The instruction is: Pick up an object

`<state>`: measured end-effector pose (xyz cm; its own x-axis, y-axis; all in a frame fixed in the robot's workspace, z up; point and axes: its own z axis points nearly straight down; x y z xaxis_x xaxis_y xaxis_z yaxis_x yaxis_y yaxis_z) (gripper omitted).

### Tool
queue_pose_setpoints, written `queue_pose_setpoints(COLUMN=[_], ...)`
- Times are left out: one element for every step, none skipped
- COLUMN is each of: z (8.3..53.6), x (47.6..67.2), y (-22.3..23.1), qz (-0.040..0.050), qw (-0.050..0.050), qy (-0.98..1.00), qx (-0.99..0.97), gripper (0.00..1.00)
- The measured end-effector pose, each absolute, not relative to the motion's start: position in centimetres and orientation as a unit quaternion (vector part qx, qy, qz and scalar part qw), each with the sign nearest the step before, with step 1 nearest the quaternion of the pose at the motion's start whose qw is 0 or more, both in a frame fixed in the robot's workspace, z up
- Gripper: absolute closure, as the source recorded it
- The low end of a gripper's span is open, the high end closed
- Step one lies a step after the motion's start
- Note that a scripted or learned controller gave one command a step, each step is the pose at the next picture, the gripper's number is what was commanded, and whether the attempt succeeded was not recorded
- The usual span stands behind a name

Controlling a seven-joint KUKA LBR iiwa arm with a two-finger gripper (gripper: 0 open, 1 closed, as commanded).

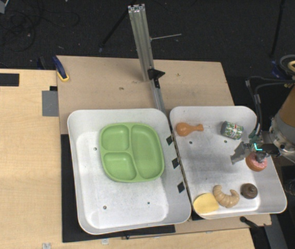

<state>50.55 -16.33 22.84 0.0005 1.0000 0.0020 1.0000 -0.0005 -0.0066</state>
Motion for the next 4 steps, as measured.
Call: queue_pose_setpoints(z=[23.0,18.4,13.1,10.2], x=[50.6,51.0,50.8,51.0], y=[-16.3,-16.6,-15.5,-15.6], qz=[0.0008,0.002,0.0019,-0.001], qw=[0.002,0.004,0.004,-0.002], qy=[-0.707,-0.707,-0.707,-0.706], qx=[-0.707,-0.707,-0.707,-0.708], gripper=[0.0,0.0,0.0,0.0])
